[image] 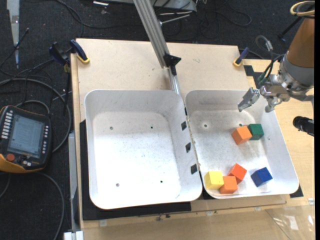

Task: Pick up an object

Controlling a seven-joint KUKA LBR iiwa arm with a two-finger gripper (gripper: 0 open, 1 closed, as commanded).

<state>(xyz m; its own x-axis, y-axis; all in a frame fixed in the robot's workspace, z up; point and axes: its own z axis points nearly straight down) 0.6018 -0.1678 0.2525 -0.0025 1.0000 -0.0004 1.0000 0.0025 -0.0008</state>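
Orange block (242,134) below open jaws (258,102), apart, right bin (285,154).

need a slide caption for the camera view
Open gripper hovers over the right bin above six coloured blocks, holding nothing.

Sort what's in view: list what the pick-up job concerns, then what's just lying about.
Job:
claw, open
orange block
green block
yellow block
blue block
two more orange blocks
right bin

Lying about:
left bin
handheld pendant
clamps
floor cables
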